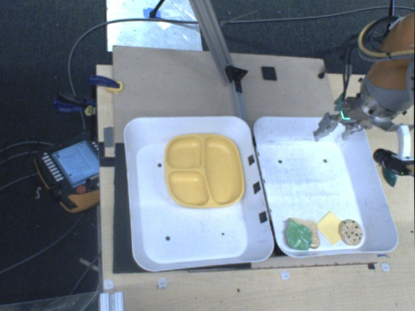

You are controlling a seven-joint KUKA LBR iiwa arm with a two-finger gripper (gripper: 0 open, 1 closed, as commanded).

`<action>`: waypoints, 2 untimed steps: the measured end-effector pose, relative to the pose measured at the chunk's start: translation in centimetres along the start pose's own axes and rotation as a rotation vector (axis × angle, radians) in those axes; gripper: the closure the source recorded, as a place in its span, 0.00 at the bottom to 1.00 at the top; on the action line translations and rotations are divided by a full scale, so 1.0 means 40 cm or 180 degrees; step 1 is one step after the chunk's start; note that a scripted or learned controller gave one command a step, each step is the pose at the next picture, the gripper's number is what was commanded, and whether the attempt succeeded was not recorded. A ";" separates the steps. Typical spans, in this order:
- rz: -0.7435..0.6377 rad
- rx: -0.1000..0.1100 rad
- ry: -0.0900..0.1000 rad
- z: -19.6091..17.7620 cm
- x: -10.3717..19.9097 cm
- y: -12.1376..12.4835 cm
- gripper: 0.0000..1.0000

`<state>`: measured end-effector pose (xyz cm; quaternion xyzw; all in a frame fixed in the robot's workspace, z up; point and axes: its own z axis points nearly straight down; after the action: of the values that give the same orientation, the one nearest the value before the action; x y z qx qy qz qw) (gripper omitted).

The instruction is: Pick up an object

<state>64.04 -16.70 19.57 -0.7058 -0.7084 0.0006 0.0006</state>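
Overhead slanted view of the desk (pixel 194 83) bearing two shallow white bins. The left bin (pixel 149 238) contains a yellow divided plate (pixel 204 170) with three compartments, lying flat near the bin's far half. The right bin (pixel 311 173) holds three small items clustered along its near edge: a green leaf-shaped toy (pixel 298 234), a yellow cheese slice (pixel 329 227) just beside it, and a round cookie (pixel 351 232) at the near right corner. The leaf-shaped toy and the cheese slice appear to touch or nearly touch; the cookie lies just beside the cheese.

The end effector (pixel 337 127) hangs over the far right corner of the right bin, its two fingers spread apart with nothing between them. It is well apart from the three candidate items, which lie at the opposite end of the same bin.

Judged from this arrangement, the task is at an early stage: no object is grasped or lifted. Remaining steps are to travel toward the near edge, descend over one item, close on it and raise it. The flat, thin shapes may prove hard to grip.
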 end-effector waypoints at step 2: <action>0.0004 -0.0003 -0.0002 0.149 -0.006 0.005 0.00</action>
<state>64.22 -16.93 13.61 -0.7063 -0.7080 0.0005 0.0001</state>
